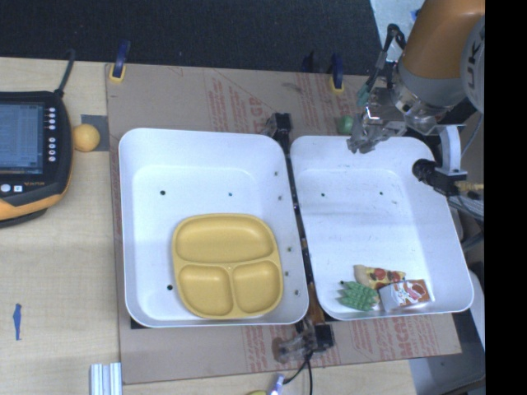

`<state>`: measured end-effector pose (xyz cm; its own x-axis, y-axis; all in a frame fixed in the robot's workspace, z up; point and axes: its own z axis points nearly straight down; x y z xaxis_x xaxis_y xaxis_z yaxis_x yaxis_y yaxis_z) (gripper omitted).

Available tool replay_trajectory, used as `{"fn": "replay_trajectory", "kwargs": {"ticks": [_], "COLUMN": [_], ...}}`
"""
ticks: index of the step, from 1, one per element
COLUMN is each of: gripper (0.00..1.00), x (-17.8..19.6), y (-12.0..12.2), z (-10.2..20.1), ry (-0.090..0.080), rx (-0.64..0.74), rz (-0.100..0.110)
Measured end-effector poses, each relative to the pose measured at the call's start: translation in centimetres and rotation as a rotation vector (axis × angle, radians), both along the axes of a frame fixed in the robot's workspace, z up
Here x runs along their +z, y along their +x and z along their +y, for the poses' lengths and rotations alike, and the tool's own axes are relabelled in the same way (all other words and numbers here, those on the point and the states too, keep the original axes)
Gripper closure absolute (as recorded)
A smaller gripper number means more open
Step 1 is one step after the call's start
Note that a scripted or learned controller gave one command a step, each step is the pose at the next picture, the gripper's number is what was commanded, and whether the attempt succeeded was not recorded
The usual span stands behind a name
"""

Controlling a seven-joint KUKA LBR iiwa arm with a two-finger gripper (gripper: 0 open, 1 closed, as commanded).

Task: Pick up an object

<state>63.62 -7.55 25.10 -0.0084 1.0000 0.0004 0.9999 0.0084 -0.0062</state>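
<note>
Pizza slice toy (379,275), green toy (357,295) and small packet (407,294) clustered in right bin (370,212) near corner. Gripper (362,142) above far rim; jaws' state unclear.

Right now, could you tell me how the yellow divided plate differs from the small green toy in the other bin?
The yellow divided plate is far larger than the green toy. The plate lies in the left bin; the toy sits in the right bin, at its near edge. The plate lies alone, while the toy is beside a pizza-slice toy and a small packet. Both are far from the claw.
</note>
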Motion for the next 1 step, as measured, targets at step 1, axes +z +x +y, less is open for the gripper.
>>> {"fn": "replay_trajectory", "kwargs": {"ticks": [1], "gripper": [1.0], "x": [1.03], "y": [0.02], "z": [-0.06], "ry": [0.0], "rx": [0.002], "rz": [0.001]}}
